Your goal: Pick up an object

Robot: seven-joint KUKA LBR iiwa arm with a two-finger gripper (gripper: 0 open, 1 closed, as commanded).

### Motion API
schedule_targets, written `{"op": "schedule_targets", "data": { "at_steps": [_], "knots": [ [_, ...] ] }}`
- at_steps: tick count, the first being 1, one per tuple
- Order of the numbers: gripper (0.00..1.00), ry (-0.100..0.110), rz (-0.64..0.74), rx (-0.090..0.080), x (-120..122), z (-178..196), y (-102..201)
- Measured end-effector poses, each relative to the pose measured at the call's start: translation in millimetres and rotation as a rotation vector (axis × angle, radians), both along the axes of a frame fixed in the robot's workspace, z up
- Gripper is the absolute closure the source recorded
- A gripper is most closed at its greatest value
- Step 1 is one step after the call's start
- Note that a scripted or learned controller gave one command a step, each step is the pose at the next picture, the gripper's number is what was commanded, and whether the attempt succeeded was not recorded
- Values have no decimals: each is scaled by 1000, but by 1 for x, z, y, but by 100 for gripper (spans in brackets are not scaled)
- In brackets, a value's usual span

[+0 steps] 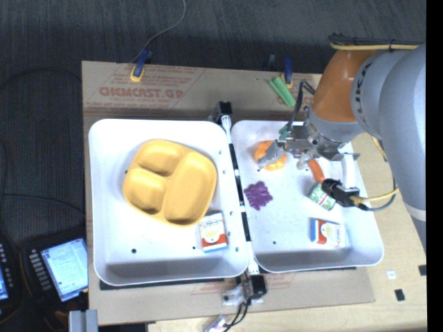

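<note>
The gripper hangs low over the far part of the right-hand shallow white plastic bin, and whether its metal tips are spread or pressed together cannot be told from this slanted view; nothing can be made out between them. Just to the left of the gripper, close to touching it, lies a small orange toy-like object, which looks the likeliest target. Just to the right of the gripper, and a little nearer the camera, a slim orange carrot-shaped piece lies partly under the wrist hardware. Further toward the camera from the gripper sit a purple bunch-of-grapes toy, a small green-and-white carton beside a black cable fitting, and a white carton with blue and orange print.

Well to the left of the gripper, across the rims where the bins meet, the left-hand shallow white plastic bin carries a large yellow moulded plastic tray with three hollows and a small white box with an orange picture. Both bins rest on a brown cardboard-covered bench.

As a judgement: the pick is not yet made. Every object appears to lie on a bin floor, none lifted. The approach seems done; closing on the orange toy-like object and raising it clear remain.
</note>
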State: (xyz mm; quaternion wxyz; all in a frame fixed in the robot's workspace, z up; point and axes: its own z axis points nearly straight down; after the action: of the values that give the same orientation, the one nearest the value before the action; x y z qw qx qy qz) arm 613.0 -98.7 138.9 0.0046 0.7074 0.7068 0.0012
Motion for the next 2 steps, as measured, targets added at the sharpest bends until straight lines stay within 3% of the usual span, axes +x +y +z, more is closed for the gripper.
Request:
{"op": "schedule_targets", "data": {
  "at_steps": [1,2],
  "knots": [
    [100,0,0,0,0,10,0],
    [0,0,0,0,0,10,0]
  ]
}}
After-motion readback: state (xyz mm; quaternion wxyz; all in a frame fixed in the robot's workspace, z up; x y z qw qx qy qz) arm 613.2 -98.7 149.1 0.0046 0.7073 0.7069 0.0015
